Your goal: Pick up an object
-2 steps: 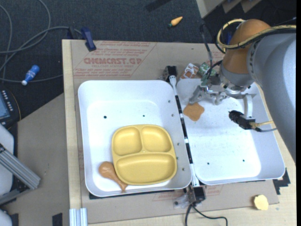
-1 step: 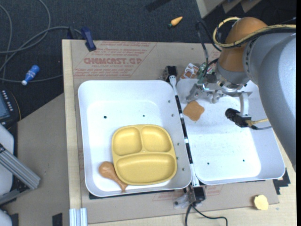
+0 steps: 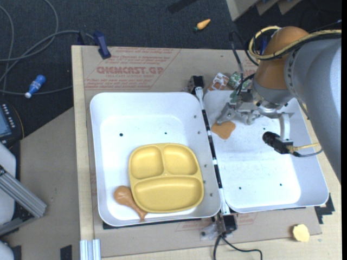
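While the arm (image 3: pixel 303 64) reaches in from the right, the scene reads as follows, left to right.

On the dark floor at far left lies a small blue bottle (image 3: pixel 36 85) with a white cap, near loose grey cables (image 3: pixel 32 37). A blue clip (image 3: pixel 101 44) sits on the far left corner of the cardboard sheet (image 3: pixel 135 66) under the 2 bins.

Left bin (image 3: pixel 108 118): holds a yellow divided plate (image 3: pixel 165 176) with 3 compartments, lying flat in the near half. A tan drumstick-shaped toy (image 3: pixel 128 198) lies at the plate's near left edge, touching it and partly tucked under the rim.

An orange carrot-like piece (image 3: pixel 203 24) lies on the floor beyond the bench, well apart from both bins.

Right bin (image 3: pixel 260 183): an orange-brown flat object (image 3: pixel 223 129) lies at the bin's far left side, just beside the divider between bins. Small crumpled packaging (image 3: pixel 225 81) sits at the far left corner of this bin.

Gripper (image 3: pixel 236 114): positioned low over the far left part of the right bin, directly right of and just above the orange-brown object. Whether the fingers touch it cannot be told, and the grip state cannot be told from this angle. A black cable connector (image 3: pixel 275 142) hangs below the wrist.

A yellow lump (image 3: pixel 300 232) rests on the cardboard at the near right, outside the bins.
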Action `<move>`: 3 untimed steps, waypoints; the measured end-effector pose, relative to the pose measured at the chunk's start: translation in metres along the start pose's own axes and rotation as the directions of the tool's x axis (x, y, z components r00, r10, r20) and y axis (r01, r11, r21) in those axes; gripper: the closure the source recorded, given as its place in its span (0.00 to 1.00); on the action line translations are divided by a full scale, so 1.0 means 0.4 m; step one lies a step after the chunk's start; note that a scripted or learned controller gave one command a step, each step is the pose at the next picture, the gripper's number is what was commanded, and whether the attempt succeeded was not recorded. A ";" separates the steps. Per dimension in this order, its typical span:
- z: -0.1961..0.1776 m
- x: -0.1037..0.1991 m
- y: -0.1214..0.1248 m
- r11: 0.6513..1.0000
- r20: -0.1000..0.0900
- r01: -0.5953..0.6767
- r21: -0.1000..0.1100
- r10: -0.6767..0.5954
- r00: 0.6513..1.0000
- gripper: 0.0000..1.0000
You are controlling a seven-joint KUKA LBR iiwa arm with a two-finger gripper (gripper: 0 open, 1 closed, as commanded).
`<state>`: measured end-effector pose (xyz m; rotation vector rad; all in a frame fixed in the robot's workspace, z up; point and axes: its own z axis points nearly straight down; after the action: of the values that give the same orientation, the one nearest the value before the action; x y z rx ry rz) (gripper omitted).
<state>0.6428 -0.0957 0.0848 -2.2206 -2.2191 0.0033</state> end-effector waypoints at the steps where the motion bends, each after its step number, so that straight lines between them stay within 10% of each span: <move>1: -0.029 0.002 0.005 1.000 0.001 0.002 -0.005 -0.002 1.000 1.00; 2: -0.120 -0.009 -0.167 1.000 -0.001 -0.002 0.001 0.002 1.000 1.00; 3: -0.114 -0.007 -0.161 1.000 -0.001 0.000 -0.001 0.000 1.000 0.00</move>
<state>0.5785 -0.0986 0.1307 -2.2205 -2.2196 0.0008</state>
